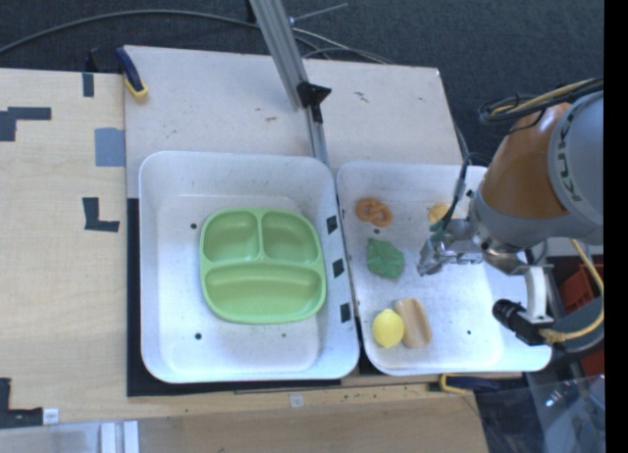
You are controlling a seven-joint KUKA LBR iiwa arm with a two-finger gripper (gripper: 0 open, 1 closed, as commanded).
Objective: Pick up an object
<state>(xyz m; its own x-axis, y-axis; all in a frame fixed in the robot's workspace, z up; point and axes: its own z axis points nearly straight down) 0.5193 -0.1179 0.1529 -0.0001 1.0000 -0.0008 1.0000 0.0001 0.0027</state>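
Right bin (pixel 461 343) holds five loose objects, any of which may serve as the pick target. Green leafy piece (pixel 386 259) lies near the bin centre, slightly toward 9 o'clock. Brown pretzel-like item (pixel 372 211) sits at 12 o'clock from the green piece, apart from it. Small yellow-orange item (pixel 438 213) lies toward 2 o'clock from the green piece, near the bin's far side, partly covered by the gripper assembly. At 6 o'clock from the green piece, near the front wall, a yellow lemon-like object (pixel 388 328) and a tan bun-like roll (pixel 415 324) lie side by side, touching, lemon on the 9 o'clock side. Gripper (pixel 429 263) hangs over the right bin at 3 o'clock of the green piece, just beside it, no contact evident. Cannot tell from this slanted view how the tool is set, nor whether anything sits in it. Nothing is visibly lifted off the bin floor. Arm (pixel 535 181) enters from 3 o'clock, orange band above the wrist, grey body beyond, cables trailing. Left bin (pixel 167 245) holds a green divided tray (pixel 262 265), three compartments, lying flat near its centre. A grey metal pole (pixel 280 29) runs from 12 o'clock down to the gap between the bins. Blue-and-yellow clamp (pixel 131 72) sits on the white board at 11 o'clock of the left bin.
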